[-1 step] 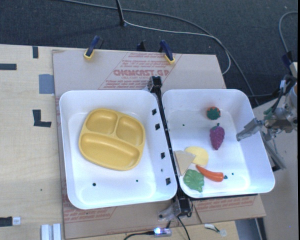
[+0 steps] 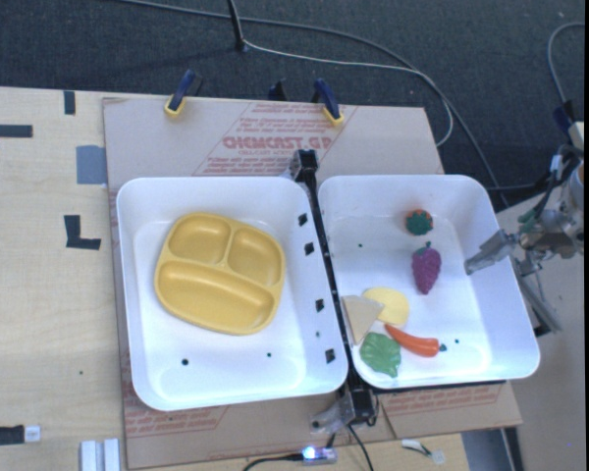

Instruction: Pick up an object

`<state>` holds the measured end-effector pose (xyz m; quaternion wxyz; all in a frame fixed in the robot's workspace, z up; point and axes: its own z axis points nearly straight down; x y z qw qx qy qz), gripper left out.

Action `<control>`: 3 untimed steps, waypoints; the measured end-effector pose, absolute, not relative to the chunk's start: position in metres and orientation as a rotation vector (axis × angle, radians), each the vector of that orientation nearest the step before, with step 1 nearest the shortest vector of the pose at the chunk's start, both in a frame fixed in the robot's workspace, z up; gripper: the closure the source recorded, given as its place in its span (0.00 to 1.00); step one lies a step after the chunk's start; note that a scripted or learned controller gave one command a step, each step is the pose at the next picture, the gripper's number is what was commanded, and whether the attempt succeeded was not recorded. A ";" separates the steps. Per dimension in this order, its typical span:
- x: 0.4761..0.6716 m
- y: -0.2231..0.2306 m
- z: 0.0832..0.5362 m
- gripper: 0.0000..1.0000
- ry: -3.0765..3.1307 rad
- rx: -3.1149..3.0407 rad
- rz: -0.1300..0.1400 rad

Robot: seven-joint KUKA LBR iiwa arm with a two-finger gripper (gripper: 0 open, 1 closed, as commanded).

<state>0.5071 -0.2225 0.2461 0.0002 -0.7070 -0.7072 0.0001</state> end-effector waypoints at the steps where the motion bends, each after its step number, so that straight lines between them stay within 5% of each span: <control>1: 0.502 -0.217 0.185 0.00 -2.219 -2.217 0.004; 3: 0.505 -0.213 0.089 0.00 -2.220 -2.218 0.003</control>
